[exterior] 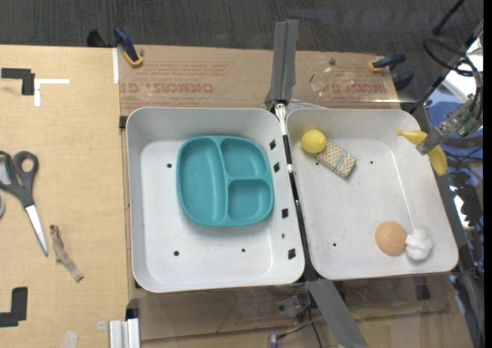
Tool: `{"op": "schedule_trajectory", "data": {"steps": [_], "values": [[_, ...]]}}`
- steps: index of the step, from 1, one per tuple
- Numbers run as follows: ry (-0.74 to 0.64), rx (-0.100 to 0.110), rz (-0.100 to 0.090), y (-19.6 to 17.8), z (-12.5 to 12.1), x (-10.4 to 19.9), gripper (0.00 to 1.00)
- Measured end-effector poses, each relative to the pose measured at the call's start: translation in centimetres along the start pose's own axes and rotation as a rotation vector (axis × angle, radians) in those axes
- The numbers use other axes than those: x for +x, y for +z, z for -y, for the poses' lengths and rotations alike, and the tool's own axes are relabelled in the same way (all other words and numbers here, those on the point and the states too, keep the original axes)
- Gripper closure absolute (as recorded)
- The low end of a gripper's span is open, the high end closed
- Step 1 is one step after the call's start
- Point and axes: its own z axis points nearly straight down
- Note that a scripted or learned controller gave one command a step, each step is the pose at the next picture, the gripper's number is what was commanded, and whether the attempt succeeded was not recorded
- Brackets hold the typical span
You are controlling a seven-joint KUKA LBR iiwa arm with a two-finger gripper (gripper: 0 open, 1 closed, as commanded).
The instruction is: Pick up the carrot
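At the right bin's (pixel 361 266) outer rim you've got the gripper (pixel 442 136) over a yellow piece (pixel 437 160); grip state: can't tell. Can't tell for sure which item is the carrot. Best guess by colour is the orange-tan lump (pixel 390 237), well below-left of the gripper, touching a white wad (pixel 419 245). By my read the pick isn't done; approach, grasp & lift are all left.

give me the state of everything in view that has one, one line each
teal divided plate: flat in the left bin, right way up
scissors: blades closed, lying on the bench
yellow ball: resting in the right bin, touching the patterned block
patterned block: lying flat, slanted
tan ball: resting against the white ball
gripper: over the right bin's far right rim
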Motion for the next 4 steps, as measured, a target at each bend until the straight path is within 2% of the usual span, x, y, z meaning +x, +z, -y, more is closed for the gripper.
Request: {"op": "schedule_trajectory", "data": {"steps": [1,2,3,4], "values": [[0.083,0.0,0.001,-0.5,-6.6,-3.9,1.0],[0.318,0.001,0.001,-0.1,-7.6,-3.6,1.0],[0.384,0.001,0.0,-1.5,-8.6,-1.9,1.0],[0.387,0.002,0.0,2.6,-4.1,-2.6,1.0]]}}
